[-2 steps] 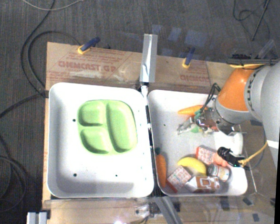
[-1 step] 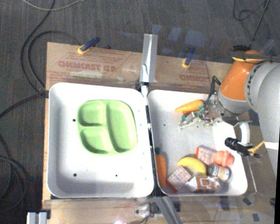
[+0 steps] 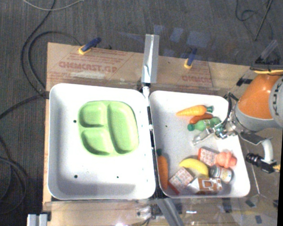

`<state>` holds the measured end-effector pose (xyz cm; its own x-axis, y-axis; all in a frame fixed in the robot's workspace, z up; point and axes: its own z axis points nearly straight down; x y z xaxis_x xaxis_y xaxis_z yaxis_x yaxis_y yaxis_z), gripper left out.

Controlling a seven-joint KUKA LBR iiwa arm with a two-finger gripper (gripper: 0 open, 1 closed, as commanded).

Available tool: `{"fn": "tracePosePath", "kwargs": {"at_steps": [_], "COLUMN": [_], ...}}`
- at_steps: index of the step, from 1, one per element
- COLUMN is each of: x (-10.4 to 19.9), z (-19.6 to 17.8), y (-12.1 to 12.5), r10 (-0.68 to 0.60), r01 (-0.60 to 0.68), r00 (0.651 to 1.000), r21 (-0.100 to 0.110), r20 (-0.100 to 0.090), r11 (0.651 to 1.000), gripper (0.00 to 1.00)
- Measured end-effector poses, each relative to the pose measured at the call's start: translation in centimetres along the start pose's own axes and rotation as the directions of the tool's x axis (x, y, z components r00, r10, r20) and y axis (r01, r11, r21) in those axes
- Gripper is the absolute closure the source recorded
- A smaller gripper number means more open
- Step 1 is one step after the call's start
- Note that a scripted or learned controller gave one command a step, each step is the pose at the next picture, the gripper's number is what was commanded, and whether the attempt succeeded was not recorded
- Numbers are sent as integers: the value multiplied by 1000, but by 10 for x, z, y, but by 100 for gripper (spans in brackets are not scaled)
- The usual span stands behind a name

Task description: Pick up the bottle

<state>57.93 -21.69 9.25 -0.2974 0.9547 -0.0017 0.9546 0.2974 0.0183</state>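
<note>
1. The bottle (image 3: 219, 158) lies on its side in the right bin (image 3: 178, 137), toward that bin's near right part; its body carries a red and white label and its cap end, a salmon pink, points toward the right wall.
2. Just in front of the bottle sits a small tin can (image 3: 222, 174), and beside that, to the left, a banana (image 3: 194, 165) curves across the bin floor, close to the bottle's label end.
3. Nearer the front wall are two small cartons (image 3: 181, 177) lying close together, the right one brown and white.
4. A long orange carrot (image 3: 163, 170) rests along the right bin's left wall, well apart from the bottle.
5. At the far end of the same bin lie another carrot (image 3: 193, 111) with a green top and a smaller orange vegetable (image 3: 202, 119) just below it.
6. The gripper (image 3: 202, 137) hangs between those vegetables and the bottle, above the bottle and not touching it. Its metal fingers look spread apart, with nothing between them.
7. The arm's orange band (image 3: 261, 96) shows at the right, over the bin's right rim.
8. The left bin (image 3: 59, 177) holds a green divided tray (image 3: 109, 127), set near its middle.
</note>
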Motion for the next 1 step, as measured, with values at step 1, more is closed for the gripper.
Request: {"fn": "tracePosePath", "kwargs": {"at_steps": [1], "x": [42], "z": [1], "y": [-18], "r10": [77], "r01": [-77], "r00": [997], "r21": [3], "r20": [7], "r11": [997], "gripper": [0]}}
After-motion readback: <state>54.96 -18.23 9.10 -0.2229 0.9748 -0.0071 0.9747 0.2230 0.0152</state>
